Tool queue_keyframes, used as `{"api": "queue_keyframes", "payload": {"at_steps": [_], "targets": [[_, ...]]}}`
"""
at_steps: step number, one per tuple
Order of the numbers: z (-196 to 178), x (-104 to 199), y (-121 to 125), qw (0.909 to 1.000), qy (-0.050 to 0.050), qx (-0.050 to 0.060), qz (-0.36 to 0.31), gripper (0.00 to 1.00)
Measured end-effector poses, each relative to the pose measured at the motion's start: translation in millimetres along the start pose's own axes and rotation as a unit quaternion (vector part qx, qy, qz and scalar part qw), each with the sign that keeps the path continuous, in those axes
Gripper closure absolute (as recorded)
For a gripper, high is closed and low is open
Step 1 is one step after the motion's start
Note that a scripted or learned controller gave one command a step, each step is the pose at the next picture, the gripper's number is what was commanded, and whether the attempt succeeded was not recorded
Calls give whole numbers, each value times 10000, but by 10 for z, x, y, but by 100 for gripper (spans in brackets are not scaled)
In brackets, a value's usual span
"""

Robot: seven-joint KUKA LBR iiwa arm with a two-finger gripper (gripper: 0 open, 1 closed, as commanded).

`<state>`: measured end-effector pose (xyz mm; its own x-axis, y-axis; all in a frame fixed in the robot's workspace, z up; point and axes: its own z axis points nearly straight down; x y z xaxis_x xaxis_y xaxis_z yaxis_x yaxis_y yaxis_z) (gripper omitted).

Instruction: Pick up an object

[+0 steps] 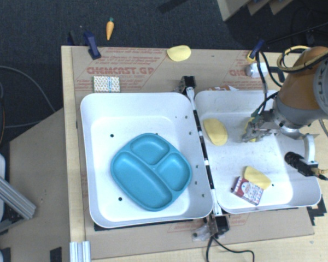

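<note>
Two white bins (98, 146): one blue plate (150, 171) left; three items right, claw (255, 131) grip unclear.

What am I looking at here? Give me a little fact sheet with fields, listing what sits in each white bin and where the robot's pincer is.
left bin: blue divided plate
right bin: yellow oval piece near its left wall; yellow wedge resting against a small red packet at the front
pincer: low over the right bin, right of the yellow oval piece, nothing visibly held
bench outside bins: yellow lump at the back edge
</note>
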<state>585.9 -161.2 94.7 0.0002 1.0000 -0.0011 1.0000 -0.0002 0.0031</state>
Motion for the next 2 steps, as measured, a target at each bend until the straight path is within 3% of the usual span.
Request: {"api": "queue_keyframes", "payload": {"at_steps": [1,2], "targets": [[-764,244,-685,10000,12,21,-2,100],[-1250,947,-1062,10000,12,24,-6,100]]}}
